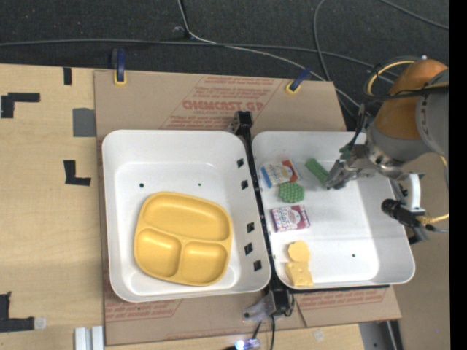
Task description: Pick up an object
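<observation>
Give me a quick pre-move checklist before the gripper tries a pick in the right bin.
1. Gripper is over the right bin: ok, near its upper part.
2. Nearest target: the green bar lies just left of the gripper: ok.
3. Something between the fingers: cannot tell, the wrist blocks the fingertips.
4. Other items lie apart from the green bar: ok; the green round piece, two small packets and the yellow pieces sit along the left side.
5. Yellow divided tray is out of the way: ok, it lies in the left bin.
</observation>
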